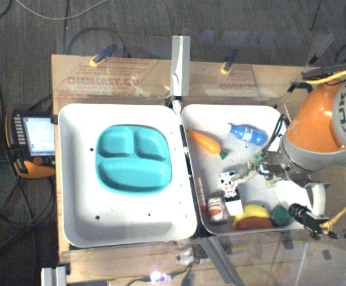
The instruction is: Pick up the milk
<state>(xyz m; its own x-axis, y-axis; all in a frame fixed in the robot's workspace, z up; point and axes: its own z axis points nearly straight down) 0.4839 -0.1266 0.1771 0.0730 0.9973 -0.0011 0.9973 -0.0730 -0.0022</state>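
Across the desk (77, 70) two white bins sit side by side: the left bin (71, 177) at nine o'clock carries a teal divided plate (134, 159), and the right bin (191, 109) at three o'clock holds the clutter. Over its three o'clock edge hangs the arm (316, 130), its claw (244, 174) reaching toward the bin's middle; whether the claw is open or closed I cannot tell, and nothing is seen in its grip. Just at seven o'clock of the claw stands the milk (228, 185), a small cow-patterned carton, with a white block (233, 207) touching its six o'clock side. I judge the risk is a glancing approach that tips the narrow carton or shoves it into its neighbours. A red can (215, 209) sits close at seven o'clock, a banana (252, 212), a dark red item (253, 222) and a green thing (280, 215) crowd five o'clock. A carrot (204, 142) and blue bottle (247, 134) lie apart toward twelve
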